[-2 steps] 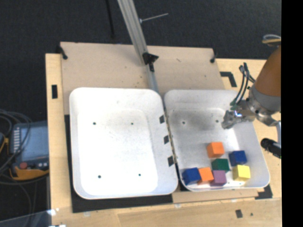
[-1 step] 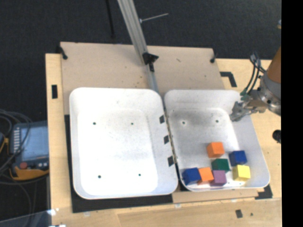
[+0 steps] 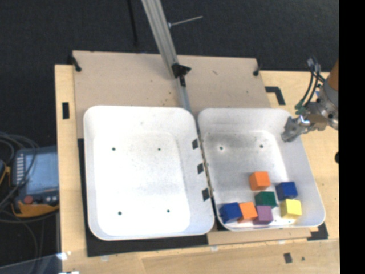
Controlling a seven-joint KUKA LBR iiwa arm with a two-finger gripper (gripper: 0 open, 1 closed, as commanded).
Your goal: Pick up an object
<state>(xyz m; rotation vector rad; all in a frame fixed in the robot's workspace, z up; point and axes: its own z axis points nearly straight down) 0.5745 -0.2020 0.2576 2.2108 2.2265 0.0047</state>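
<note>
I see the jaws (image 3: 291,129) over the far right edge of the right bin (image 3: 228,124), and I cannot tell from here if they are apart or together; nothing is visible between them. The things to pick lie all in the near right corner of this bin: an orange cube (image 3: 259,180) standing a little alone, a green cube (image 3: 265,198), a blue cube (image 3: 286,189), a yellow cube (image 3: 292,208), a purple cube (image 3: 264,213), a second orange cube (image 3: 248,210) and a second blue cube (image 3: 230,211).

I judge them light, stiff and not fragile, maybe foam or wood, with flat sides that give a good hold. I would take the lone orange cube on two opposite faces, because it has free space around it.

The others are packed close, some touching, and the near wall of the bin is just beside them. The left bin (image 3: 142,170) lies on the table (image 3: 165,73), and a metal pole (image 3: 159,30) rises at the far edge.
</note>
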